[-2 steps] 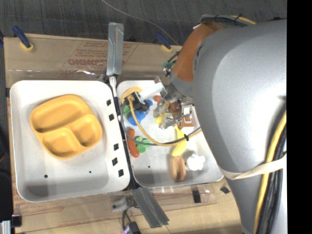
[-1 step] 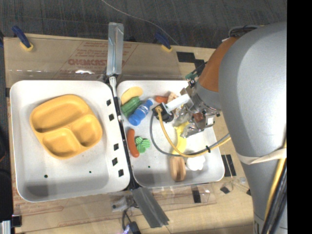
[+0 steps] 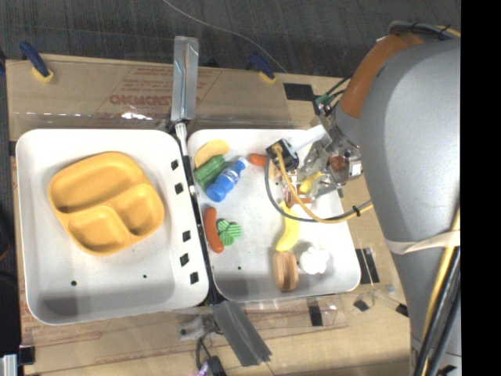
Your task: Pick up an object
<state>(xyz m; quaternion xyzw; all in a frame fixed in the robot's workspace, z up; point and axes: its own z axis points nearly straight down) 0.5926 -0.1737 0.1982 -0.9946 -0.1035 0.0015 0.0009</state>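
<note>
The right white bin (image 3: 250, 276) holds several toys. A yellow piece (image 3: 210, 151), a green piece (image 3: 207, 171) and a blue bottle (image 3: 225, 181) lie at its back left, with a small orange piece (image 3: 257, 160) beside them. A red sausage (image 3: 211, 228) and a green toy (image 3: 229, 230) lie by the left wall. A banana (image 3: 288, 236), a white object (image 3: 313, 262) and a brown bun (image 3: 285, 271) sit at the front right. My gripper (image 3: 304, 180) hangs low over the bin's right side, just behind the banana, amid looped cables.
The left white bin (image 3: 47, 296) holds a yellow divided tray (image 3: 106, 200). A metal divider bar (image 3: 184, 77) stands between the bins at the back. The grey arm (image 3: 415, 131) covers the bench to the right of the right bin.
</note>
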